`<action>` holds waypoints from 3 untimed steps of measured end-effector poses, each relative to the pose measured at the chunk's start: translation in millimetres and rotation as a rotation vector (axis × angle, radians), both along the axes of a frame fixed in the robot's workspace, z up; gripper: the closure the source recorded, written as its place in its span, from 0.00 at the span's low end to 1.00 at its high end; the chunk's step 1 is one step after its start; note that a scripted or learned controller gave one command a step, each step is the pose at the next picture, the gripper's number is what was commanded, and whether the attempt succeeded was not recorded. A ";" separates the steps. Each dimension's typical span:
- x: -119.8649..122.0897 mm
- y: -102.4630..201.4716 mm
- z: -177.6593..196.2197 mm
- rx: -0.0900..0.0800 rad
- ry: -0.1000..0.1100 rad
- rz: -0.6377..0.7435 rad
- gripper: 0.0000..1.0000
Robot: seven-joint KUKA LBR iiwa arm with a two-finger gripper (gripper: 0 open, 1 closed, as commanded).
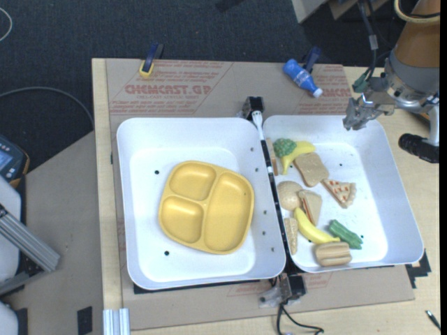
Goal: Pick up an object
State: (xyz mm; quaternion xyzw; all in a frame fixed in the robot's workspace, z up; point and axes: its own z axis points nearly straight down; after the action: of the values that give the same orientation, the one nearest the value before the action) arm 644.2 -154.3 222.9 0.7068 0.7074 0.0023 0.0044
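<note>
My gripper (357, 119) hangs over the far right corner of the right bin (391, 180), with nothing visible between its fingers. Below and to its left lie several toy foods: a broccoli piece (283, 146), a small banana (302, 149), a bread slice (311, 169), a pizza slice (341, 190), a pale round piece (288, 195), a larger banana (311, 229), a green pepper (346, 234) and a hot dog bun (332, 254). All rest on the bin floor, apart from the gripper.
The left bin (136, 187) bears a yellow divided plate (207, 206). A blue clamp (302, 76) and a yellow-tipped clamp (148, 63) sit on the cardboard behind the bins. The right bin's right half is bare white floor.
</note>
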 end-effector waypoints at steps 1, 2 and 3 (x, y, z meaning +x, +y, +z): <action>0.8 0.2 2.6 0.001 0.005 0.001 1.00; -41.1 31.2 -7.0 0.005 0.015 0.001 1.00; -86.4 53.5 -13.1 0.005 0.015 -0.001 1.00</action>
State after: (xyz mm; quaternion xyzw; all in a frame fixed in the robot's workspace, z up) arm 557.8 -100.7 209.8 0.7072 0.7070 -0.0011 -0.0028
